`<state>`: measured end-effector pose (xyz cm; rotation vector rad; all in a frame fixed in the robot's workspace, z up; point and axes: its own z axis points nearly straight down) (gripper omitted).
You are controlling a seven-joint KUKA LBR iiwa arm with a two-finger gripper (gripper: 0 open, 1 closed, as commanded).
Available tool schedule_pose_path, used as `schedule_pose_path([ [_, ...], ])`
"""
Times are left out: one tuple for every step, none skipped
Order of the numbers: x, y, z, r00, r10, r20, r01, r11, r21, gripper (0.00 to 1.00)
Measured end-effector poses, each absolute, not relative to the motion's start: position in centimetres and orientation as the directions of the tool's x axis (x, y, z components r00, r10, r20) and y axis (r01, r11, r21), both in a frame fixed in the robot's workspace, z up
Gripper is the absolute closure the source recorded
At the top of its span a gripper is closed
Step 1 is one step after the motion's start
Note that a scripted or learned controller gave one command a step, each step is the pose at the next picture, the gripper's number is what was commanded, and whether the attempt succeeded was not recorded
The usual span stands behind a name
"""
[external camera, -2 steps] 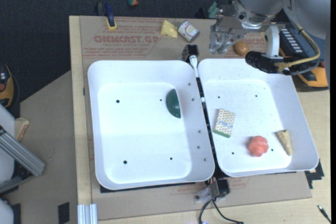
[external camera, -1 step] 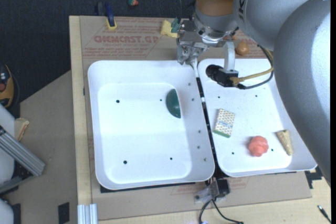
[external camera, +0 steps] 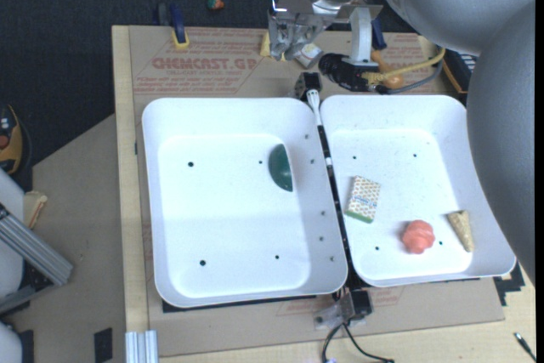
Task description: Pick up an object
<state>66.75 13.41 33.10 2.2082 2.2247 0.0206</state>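
- The gripper [external camera: 293, 42] is hanging above the bench beyond the bins; I cannot tell its state.
- A green object [external camera: 280, 167] is lying in the left bin [external camera: 170, 208], near the divider, its long axis running away from the camera.
- A patterned packet [external camera: 365, 199], a pink ball [external camera: 417, 236] and a tan wedge [external camera: 461, 229] are sitting in the right bin [external camera: 382, 119].

Pretty clearly a robotics lab: big grey industrial arm [external camera: 476, 4], two shallow white plastic bins [external camera: 170, 183] clamped on a cardboard-covered tabletop [external camera: 204, 59], loose cables [external camera: 365, 76] everywhere.
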Motion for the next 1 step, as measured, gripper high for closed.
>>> schedule_pose_path([
  [63.94,6.55,37.89,0.006,1.000,-0.001,1.000,-0.006,0.006,1.00],
])
